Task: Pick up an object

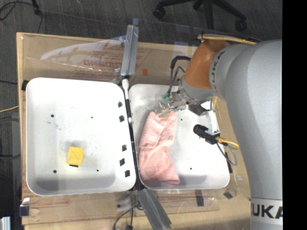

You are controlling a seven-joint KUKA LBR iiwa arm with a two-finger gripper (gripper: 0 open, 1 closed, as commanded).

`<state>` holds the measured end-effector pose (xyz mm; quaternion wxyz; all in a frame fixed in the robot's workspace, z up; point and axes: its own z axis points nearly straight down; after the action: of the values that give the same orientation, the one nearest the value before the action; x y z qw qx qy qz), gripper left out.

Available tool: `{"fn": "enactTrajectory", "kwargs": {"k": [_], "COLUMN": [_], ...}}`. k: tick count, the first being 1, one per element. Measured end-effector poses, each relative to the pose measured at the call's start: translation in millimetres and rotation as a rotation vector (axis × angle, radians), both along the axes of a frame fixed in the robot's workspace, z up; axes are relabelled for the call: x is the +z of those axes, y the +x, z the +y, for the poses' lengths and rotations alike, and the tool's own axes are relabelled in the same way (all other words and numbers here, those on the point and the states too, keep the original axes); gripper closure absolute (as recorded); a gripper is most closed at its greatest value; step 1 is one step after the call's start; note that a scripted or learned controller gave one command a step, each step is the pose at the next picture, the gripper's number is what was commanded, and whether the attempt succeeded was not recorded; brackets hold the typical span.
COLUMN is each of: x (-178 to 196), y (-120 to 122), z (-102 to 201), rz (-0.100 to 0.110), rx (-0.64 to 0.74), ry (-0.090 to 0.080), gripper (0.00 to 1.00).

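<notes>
While your gripper (169,103) hovered at the upper end of the pink cloth (157,147) in the right bin (211,176), whose long axis ran toward the bin's near wall, jaw state could not be told.

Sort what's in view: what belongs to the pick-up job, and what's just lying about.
Job: gripper at the top end of the pink cloth in the right bin; yellow block in the left bin, also pickable.

Lying about: office chair base, floor cables.
</notes>
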<state>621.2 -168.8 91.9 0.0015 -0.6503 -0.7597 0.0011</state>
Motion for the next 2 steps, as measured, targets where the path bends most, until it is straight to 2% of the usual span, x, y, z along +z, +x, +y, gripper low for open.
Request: {"fn": "enactTrajectory", "kwargs": {"k": [1, 2], "x": [119.4, -0.3], "y": [36.1, 5.3], "z": [36.1, 34.4], "rz": [-0.003, -0.001], "rx": [-0.09, -0.069], "ry": [0.0, -0.001], "gripper": [1.0, 1.0]}}
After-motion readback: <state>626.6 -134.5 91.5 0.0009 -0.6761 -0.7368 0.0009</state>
